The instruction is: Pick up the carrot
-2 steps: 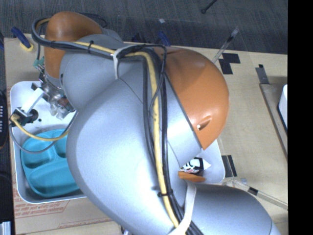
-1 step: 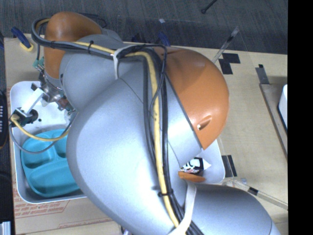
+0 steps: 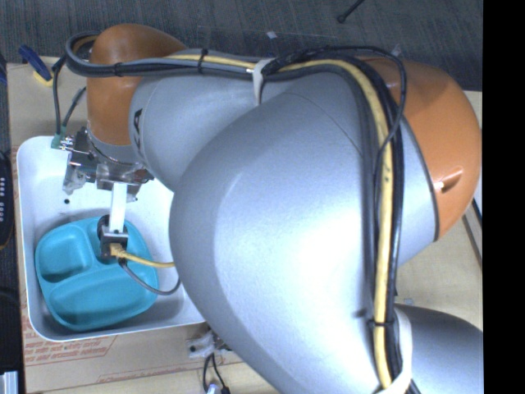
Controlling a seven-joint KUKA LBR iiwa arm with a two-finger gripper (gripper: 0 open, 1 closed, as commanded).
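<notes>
Since the arm (image 3: 312,245) blocks so much, I cannot tell how open the gripper (image 3: 97,175) is or where the carrot lies. It hangs over the bin (image 3: 25,220), teal tray (image 3: 82,286) just below, presumably searching.

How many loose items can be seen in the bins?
1: a turquoise plastic divided dish in the shallow white bin's near-left corner. The grey arm may hide others.

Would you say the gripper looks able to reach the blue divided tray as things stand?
Probably yes: the gripper hangs close by the blue divided tray, with nothing seen between them.
</notes>
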